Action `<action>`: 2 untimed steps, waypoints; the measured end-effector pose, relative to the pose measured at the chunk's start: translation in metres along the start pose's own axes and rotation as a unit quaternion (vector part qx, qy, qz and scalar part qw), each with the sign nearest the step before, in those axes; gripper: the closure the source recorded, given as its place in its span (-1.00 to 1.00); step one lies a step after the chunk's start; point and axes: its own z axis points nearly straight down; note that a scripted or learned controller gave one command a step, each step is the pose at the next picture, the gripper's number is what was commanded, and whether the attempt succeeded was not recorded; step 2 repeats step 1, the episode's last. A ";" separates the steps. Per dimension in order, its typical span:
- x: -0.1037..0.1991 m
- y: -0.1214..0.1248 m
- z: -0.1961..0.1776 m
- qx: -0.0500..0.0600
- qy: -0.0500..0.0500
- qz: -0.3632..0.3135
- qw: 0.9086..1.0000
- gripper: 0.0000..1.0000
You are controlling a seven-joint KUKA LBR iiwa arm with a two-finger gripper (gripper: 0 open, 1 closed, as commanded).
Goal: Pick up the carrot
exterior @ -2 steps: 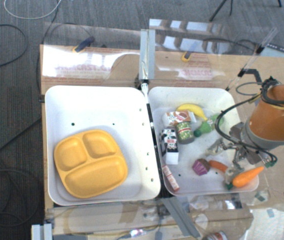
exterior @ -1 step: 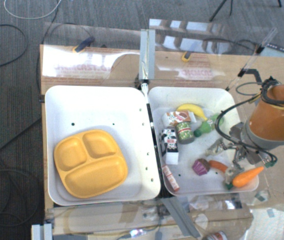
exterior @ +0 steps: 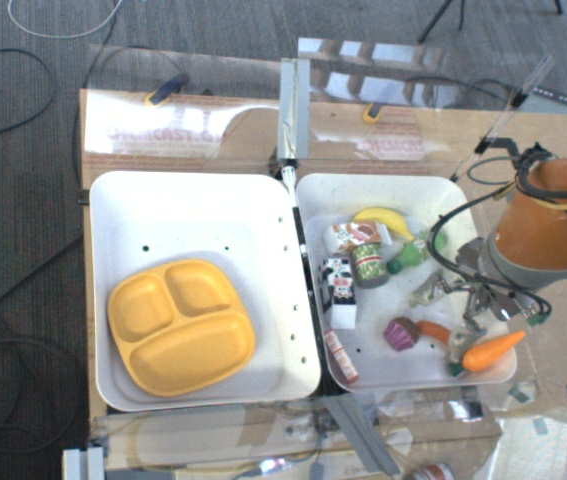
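Observation:
The carrot (exterior: 493,351) is orange with a green stub at its left end. It lies tilted at the front right corner of the right bin (exterior: 313,208), partly over the rim. My gripper (exterior: 456,303) hangs just above and to the left of it, over the bin floor. Its metal fingers (exterior: 433,289) stand apart, open, with nothing between them. The carrot is not touched.
The right bin also holds a smaller orange piece (exterior: 433,331), a purple item (exterior: 400,333), a banana (exterior: 383,220), a green can (exterior: 369,264), a green vegetable (exterior: 406,258), a cow-print carton (exterior: 338,283) and a red packet (exterior: 341,358). A yellow divided tray (exterior: 180,325) lies in the left bin (exterior: 193,193).

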 end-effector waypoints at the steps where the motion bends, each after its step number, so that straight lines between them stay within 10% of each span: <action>1: -0.030 -0.011 -0.061 -0.002 0.001 0.179 0.984 -1.00; 2: -0.030 -0.011 -0.061 -0.002 0.001 0.179 0.984 -1.00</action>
